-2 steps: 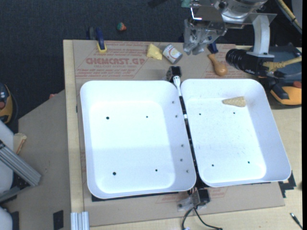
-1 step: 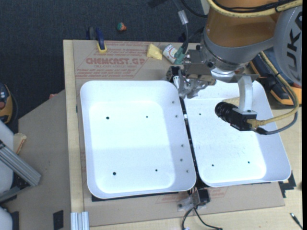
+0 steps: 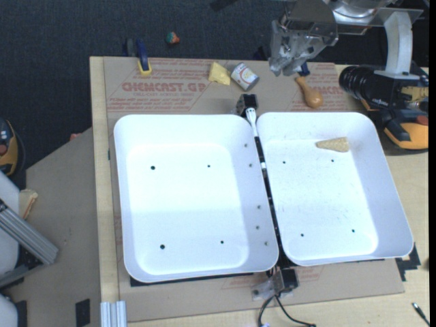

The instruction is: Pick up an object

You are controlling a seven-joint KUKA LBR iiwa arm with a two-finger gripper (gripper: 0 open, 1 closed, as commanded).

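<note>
While the gripper [image 3: 289, 63] hangs at the upper middle of the frame, beyond the far rim of the bins and above the bare desk [image 3: 170, 87], its jaws carry nothing that can be seen; whether they are spread or closed I cannot tell at this slant. The one thing lying inside a bin is a small tan wedge [image 3: 333, 144], resting flat in the upper right part of the right bin [image 3: 381, 182], near its far wall and well apart from the gripper. The left bin [image 3: 129, 182] offers no candidate.

The wedge looks light and somewhat soft, perhaps foam or a toy food piece, so it should need little force and could slide on the smooth white floor if nudged. Its low, tapering shape suggests closing across the thicker right end, from straight above. Outside the bins lie a yellow piece [image 3: 219, 74], a small box [image 3: 244, 76] and an orange pear-shaped item [image 3: 310, 92].
</note>
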